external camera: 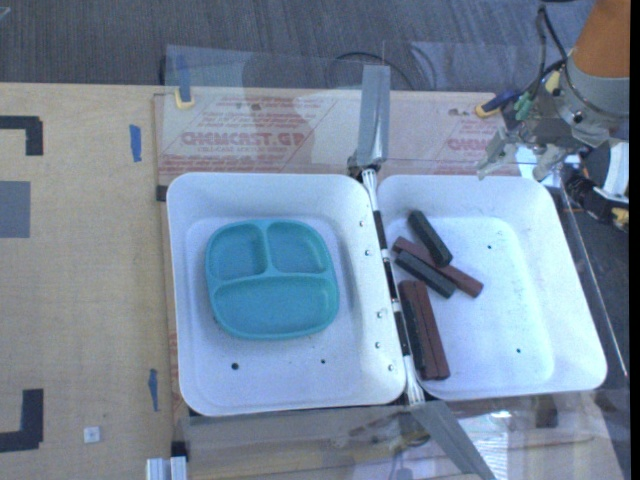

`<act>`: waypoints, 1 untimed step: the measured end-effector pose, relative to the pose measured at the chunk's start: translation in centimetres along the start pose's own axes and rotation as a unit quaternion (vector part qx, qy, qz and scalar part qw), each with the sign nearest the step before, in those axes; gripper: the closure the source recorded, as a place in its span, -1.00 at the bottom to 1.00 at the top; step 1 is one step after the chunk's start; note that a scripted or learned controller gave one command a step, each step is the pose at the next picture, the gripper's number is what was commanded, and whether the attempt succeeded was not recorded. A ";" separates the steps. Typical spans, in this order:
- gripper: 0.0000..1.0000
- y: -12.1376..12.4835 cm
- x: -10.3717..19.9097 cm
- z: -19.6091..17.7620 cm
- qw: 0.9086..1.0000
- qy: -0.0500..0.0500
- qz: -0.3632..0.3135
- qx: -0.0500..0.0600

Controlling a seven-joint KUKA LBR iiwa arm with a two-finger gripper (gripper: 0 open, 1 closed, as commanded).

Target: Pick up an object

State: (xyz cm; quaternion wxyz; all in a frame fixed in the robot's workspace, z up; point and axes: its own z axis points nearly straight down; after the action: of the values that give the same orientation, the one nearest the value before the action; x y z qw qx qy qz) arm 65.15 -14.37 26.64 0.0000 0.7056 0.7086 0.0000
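Several dark bars lie in the right bin (545, 298), toward its left side: a black bar (429, 237), a brown bar (440, 266) crossed by another black bar (424, 274), and a long brown bar (424, 329) along the left wall. A teal divided plate (271, 278) rests in the left bin (190, 268). My gripper (520, 161) hangs open above the right bin's far right corner, well away from the bars, with nothing between its fingers.
A grey metal strip (373, 118) runs back from the seam between the bins. Cardboard sheets (250, 133) lie behind the bins. Cables (590, 193) hang by the right bin's right edge.
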 end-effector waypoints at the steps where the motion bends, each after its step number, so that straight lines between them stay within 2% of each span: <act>1: -1.00 -9.0 2.6 10.5 0.996 0.000 -0.092 0.000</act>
State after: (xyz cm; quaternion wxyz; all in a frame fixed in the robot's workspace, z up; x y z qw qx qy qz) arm 56.11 -11.76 16.11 0.0000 0.6375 0.7704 0.0002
